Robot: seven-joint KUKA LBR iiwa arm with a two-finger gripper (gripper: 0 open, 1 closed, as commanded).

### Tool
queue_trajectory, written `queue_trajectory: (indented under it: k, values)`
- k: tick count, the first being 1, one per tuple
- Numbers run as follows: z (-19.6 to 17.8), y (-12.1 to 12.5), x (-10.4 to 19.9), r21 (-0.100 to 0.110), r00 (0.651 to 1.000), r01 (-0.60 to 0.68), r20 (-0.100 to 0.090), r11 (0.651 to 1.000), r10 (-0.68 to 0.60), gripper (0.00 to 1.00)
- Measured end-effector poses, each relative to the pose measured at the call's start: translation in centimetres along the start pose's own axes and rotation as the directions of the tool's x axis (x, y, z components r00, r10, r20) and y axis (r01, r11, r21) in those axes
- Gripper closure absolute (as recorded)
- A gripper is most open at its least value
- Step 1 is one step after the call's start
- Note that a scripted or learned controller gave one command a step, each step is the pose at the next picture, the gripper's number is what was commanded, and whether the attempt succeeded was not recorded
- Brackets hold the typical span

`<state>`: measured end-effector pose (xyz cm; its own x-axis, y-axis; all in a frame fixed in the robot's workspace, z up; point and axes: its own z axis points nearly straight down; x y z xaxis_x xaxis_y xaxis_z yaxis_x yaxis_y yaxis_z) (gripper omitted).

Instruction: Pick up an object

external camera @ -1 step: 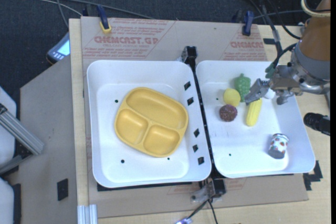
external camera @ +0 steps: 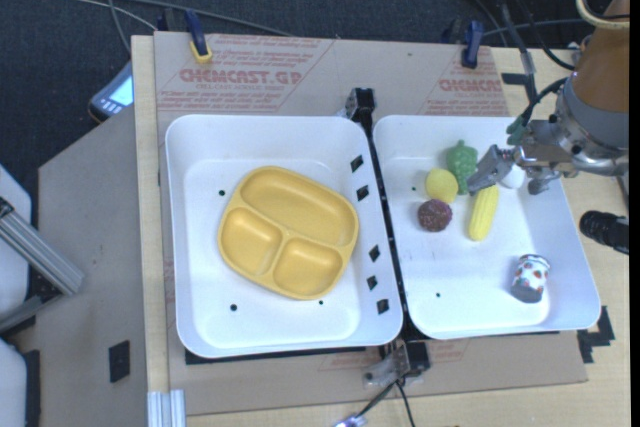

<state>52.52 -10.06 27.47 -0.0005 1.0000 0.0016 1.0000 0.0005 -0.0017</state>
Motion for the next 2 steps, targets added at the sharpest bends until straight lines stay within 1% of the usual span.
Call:
queue_trajectory:
  k: [1, 2]
  values:
    - [4.3, 0.2, 0.4, 0.005, 1.000, -0.001, -0.001, 1.000, 0.001, 0.00]
    - [10.0, 0.8, -0.2, 0.006, 1.000, -0.002, -0.001, 1.000, 0.002, 0.00]
